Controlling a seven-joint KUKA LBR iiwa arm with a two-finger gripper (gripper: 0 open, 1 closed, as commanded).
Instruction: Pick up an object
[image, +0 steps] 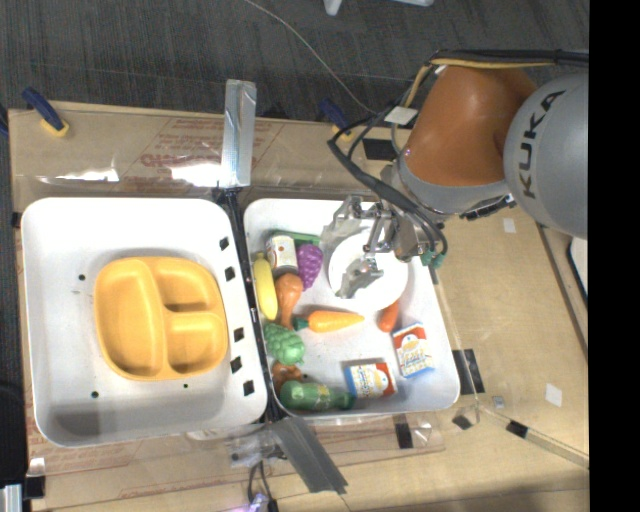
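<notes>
Tool (357, 275), apparently spread and empty, hangs just above-right of the carrot (335, 321).

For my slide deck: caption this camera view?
KUKA arm's gripper hovers above toy food in the right bin; yellow divided tray in left bin.

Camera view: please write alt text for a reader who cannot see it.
A grey robot arm's claw hangs over the right bin, which holds toy food such as a carrot, banana and purple grapes. The left bin holds a yellow divided tray.
</notes>
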